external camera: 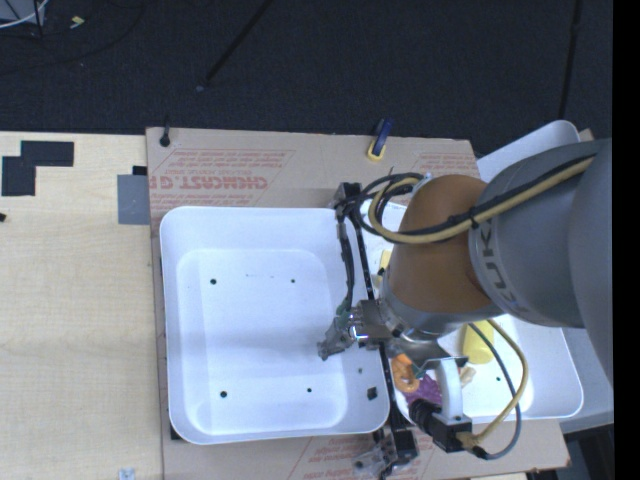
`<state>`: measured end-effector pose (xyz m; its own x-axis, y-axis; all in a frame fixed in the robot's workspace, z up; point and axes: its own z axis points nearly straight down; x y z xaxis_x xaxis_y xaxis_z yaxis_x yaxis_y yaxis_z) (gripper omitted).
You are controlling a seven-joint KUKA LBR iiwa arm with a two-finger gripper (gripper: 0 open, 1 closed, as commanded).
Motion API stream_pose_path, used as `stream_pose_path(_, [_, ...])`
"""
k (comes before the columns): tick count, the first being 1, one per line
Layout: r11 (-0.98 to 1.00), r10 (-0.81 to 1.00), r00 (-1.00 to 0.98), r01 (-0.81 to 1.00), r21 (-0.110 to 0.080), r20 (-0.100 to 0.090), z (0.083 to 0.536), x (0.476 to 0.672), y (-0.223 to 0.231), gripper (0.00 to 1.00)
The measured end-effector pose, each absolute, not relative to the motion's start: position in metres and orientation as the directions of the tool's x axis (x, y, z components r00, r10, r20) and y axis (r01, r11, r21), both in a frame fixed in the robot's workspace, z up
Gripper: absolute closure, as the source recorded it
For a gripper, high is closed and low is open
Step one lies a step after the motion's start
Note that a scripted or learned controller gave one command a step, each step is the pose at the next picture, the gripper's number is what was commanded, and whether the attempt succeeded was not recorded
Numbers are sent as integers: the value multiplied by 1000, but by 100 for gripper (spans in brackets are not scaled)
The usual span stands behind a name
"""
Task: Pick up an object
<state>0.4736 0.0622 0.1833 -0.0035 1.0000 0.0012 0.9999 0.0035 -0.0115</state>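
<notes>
Arm (470,258) over right bin (560,388), above yellow object (480,343); tool state cannot tell. Next: descend, grasp.

I see three small objects in the right bin (560,393), partly hidden under the arm: a yellow rounded piece (480,343) near the middle, an orange item (403,373) close to the bin's left wall, and a purple one (427,389) just beside it.

Two bins (200,268) abreast — objects (480,343) in right one
</notes>
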Motion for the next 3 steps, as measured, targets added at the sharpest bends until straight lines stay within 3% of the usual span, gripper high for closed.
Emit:
stream_pose_path(1, [3, 1000, -3, 1000, 14, 4, 389, 477, 68, 0])
stream_pose_path(2, [6, 1000, -6, 1000, -6, -2, 389, 476, 68, 100])
stream_pose_path(3, [0, 1000, 0, 1000, -6, -2, 337, 532, 73, 100])
